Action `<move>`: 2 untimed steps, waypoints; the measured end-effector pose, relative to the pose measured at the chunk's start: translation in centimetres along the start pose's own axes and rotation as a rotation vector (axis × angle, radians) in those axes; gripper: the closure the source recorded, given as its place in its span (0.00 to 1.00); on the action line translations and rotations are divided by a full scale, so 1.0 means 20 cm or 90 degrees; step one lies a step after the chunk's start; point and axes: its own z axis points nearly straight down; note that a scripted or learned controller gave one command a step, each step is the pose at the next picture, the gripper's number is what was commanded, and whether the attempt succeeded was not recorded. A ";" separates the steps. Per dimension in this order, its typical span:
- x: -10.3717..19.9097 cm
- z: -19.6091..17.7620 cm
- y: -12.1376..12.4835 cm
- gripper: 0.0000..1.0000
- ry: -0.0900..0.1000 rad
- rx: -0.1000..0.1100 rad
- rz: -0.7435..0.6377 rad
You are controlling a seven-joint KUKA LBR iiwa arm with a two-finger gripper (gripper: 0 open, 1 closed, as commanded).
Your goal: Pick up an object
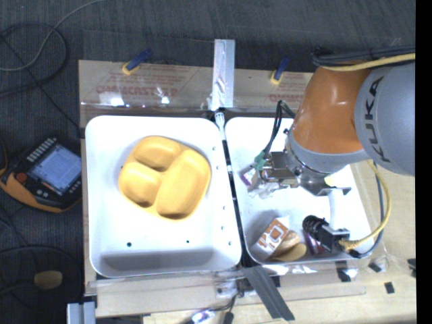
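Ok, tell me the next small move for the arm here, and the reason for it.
Probably a short descent in place. The gripper sits low in the right bin near its left wall, over a small pale item. Nothing is visibly held, so lowering onto that item seems the likeliest step; the brown packet lies farther off.

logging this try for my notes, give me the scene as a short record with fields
left bin: one big yellow lumpy thing, roughly centred
right bin: orange and white packet and a dark purple object near the front edge
arm: over the right bin, reaching in from the right
gripper: low at the right bin's left side, a small pale item by it; hold not confirmed
outside the bins: handheld controller on the floor to the left
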 end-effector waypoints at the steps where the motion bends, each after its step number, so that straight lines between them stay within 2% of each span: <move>1: -0.11 0.29 0.20 1.00 0.002 0.001 0.136; 2: -0.33 0.20 0.34 1.00 -0.001 -0.001 0.016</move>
